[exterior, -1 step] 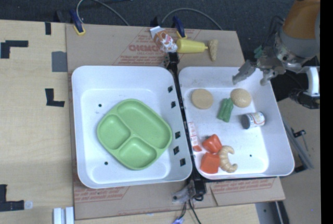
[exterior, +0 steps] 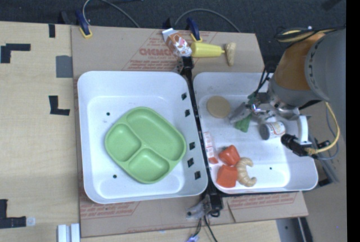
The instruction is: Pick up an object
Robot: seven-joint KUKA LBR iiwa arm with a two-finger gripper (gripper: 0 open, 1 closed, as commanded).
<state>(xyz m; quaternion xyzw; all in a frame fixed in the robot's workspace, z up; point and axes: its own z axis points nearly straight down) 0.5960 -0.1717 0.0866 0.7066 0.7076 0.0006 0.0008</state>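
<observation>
My gripper (exterior: 246,114) is low in the right bin (exterior: 292,179), its fingers spread around a small dark green object (exterior: 243,123). A tan round disc (exterior: 218,106) lies just left of the fingers. Close to the wrist, on its lower right, sits a small white cylinder with a red band (exterior: 272,129). Near the bin's front lie a red pepper-like piece (exterior: 229,154), an orange-red block (exterior: 226,176) and a tan croissant-shaped item (exterior: 246,171). The grey arm with its orange band (exterior: 295,69) reaches in from the right.
The left bin (exterior: 90,100) holds a green divided plate (exterior: 145,144). Behind the bins, on the cardboard, lie a yellow banana-like toy (exterior: 207,50) and a small wrapped packet (exterior: 177,42). Blue clamps and cables sit at the bench's back edge.
</observation>
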